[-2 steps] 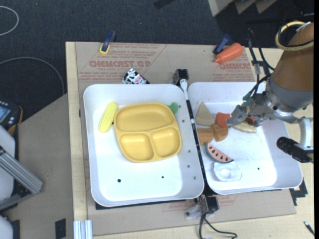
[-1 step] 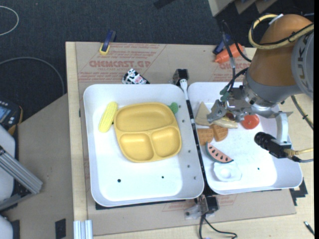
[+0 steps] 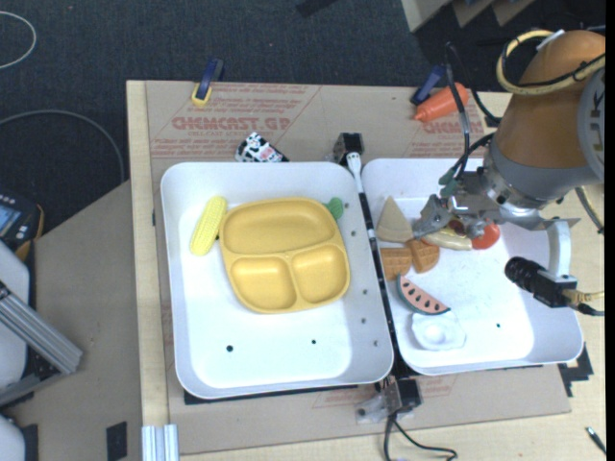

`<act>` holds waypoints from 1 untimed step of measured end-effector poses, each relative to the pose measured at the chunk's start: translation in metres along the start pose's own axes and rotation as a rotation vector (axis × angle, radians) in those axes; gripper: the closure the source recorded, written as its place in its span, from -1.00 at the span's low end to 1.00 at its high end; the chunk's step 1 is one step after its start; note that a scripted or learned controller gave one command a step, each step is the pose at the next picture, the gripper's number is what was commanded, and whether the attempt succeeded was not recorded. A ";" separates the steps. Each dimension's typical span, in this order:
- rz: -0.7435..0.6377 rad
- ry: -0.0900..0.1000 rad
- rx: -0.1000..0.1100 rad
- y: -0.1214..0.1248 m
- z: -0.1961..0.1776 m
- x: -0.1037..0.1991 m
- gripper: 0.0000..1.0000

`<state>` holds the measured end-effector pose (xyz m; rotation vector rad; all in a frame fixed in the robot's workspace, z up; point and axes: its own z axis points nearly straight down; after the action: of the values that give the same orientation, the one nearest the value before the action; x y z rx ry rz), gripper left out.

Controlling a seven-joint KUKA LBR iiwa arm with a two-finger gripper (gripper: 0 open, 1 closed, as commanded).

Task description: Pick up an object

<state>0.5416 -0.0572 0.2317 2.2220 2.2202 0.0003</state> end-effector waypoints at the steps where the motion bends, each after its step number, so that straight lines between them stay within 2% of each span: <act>1: -0.002 0.001 0.005 -0.008 0.016 0.010 1.00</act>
<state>0.5334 -0.0469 0.2162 2.2233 2.2253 -0.0035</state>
